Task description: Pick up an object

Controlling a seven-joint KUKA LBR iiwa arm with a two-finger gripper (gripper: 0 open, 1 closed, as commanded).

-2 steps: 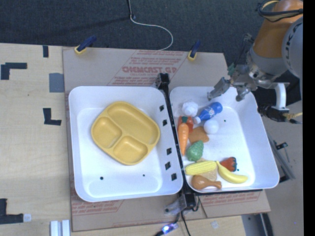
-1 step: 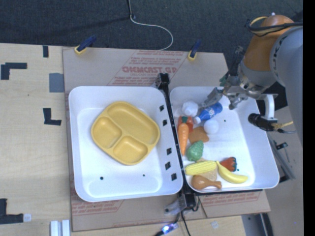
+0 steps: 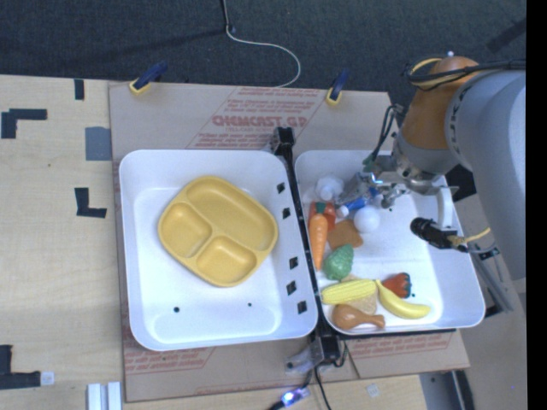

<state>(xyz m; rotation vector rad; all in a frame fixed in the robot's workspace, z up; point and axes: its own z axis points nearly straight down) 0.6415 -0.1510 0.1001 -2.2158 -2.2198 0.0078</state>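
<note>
The right bin (image 3: 453, 272) holds several toy foods. An orange carrot (image 3: 318, 239) lies along its left wall, with a brown piece (image 3: 345, 233) and a green vegetable (image 3: 338, 263) beside it. A corn cob (image 3: 349, 291), a drumstick (image 3: 355, 318), a banana (image 3: 403, 305) and a red piece (image 3: 397, 284) lie at the front. A white ball (image 3: 367, 220) and a white item (image 3: 329, 185) sit near the back left. My gripper (image 3: 373, 191) is low over the back of this bin, just above the white ball and next to a small blue piece (image 3: 354, 202).
The left bin (image 3: 145, 297) holds a yellow divided plate (image 3: 218, 229). A black divider with clips (image 3: 293, 229) runs between the bins. The arm's orange band (image 3: 432, 101) and grey body (image 3: 504, 152) stand over the right bin's back right. A black cable end (image 3: 430, 231) hangs there.
</note>
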